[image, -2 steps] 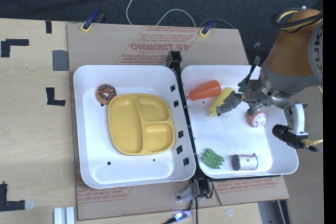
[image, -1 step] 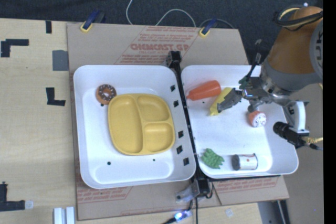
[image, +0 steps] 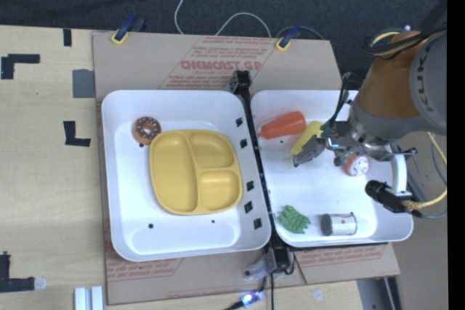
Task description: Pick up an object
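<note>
In the right bin, an orange carrot-shaped toy lies at the back left. A small yellow object sits just to its right. My gripper hangs low over the bin, right against the yellow object's near side. Whether it grips that object is hidden by the dark gripper body. A red and white ball rests beside the wrist. A green leafy toy and a grey can on its side lie near the front edge.
The left bin holds a yellow divided plate and a small chocolate doughnut at its back left. A black divider runs between the bins. The grey and orange arm covers the right bin's right side.
</note>
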`<state>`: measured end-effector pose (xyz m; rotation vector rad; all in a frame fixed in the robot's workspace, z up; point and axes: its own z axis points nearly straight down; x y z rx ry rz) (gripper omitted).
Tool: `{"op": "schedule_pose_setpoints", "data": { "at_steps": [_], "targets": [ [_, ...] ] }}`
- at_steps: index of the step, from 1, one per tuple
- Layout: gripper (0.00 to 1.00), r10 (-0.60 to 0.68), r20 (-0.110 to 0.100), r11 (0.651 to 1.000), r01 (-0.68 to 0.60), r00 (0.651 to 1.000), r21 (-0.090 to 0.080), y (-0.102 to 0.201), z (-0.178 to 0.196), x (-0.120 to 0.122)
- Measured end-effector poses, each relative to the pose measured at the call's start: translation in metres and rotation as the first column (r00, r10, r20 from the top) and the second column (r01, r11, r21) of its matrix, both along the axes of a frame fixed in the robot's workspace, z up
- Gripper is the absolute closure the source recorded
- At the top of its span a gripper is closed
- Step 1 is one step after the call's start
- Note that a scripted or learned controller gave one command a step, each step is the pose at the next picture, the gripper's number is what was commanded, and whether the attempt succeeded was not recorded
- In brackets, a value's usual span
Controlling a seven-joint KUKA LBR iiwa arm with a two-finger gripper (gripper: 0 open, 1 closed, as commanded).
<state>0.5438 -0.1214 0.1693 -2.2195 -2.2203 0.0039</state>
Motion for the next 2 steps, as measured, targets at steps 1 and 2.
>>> {"op": "schedule_pose_setpoints", "data": {
  "at_steps": [1,2],
  "targets": [
    [0.00,0.000,-0.002,1.000,0.000,1.000,0.000,-0.008,-0.048,-0.001],
    [0.00,0.001,0.001,1.000,-0.001,1.000,-0.001,-0.008,-0.087,-0.001]
  ]
}}
